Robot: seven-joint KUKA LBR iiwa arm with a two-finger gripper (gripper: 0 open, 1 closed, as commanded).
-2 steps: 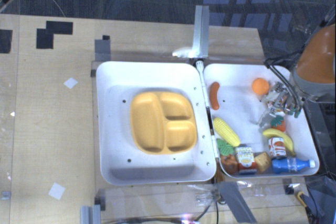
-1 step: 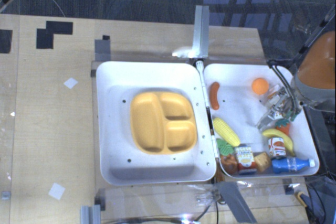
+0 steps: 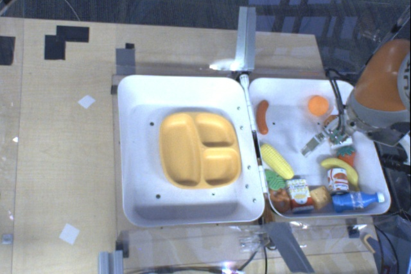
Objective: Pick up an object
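Arm comes in from the right over the right-hand shallow white bin [image 3: 282,90]. Hand [image 3: 314,144] hangs low over bare bin floor mid-bin, silver fingers [image 3: 311,145] pointing toward the left; can't tell whether they're spread or pressed together, and nothing visible between them.

Nearest to the hand:
- round orange ball [image 3: 318,105], just above it toward the far wall
- yellow plastic banana [image 3: 341,167], just below-right
- yellow toy corn cob [image 3: 277,161], left and lower, close to the divider
- red-brown toy sausage [image 3: 262,117], up-left, near the divider

Along the bin's near wall: small can with red label [image 3: 338,179], blue plastic bottle [image 3: 359,201] lying on its side, small carton with green-yellow label [image 3: 298,192].

Left white bin [image 3: 135,138] holds a yellow three-compartment tray [image 3: 199,149]. Both sit on the wooden tabletop [image 3: 58,157].
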